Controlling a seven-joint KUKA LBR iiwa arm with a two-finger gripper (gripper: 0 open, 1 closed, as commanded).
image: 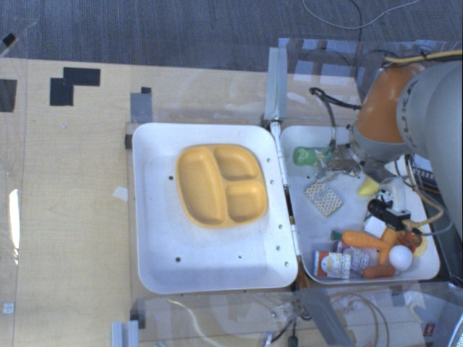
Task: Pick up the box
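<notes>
Since the box point(333, 264) lies at the right bin's point(307, 226) near-left corner against carrot point(365, 240) and egg point(400, 257), bring the gripper point(337, 161), jaw state unreadable, nearer and descend on its left end.

No legible text — box point(334, 263) print blurred

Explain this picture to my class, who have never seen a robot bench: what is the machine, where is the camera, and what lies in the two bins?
One camera looks down at a slant on a wooden bench. The grey arm with an orange band reaches in from the right; its gripper hangs over the right bin. Whether it holds anything cannot be told. The left bin holds a yellow divided tray. The right bin holds small items: a patterned pouch, a carrot, a white egg and a small box near the front edge.
</notes>
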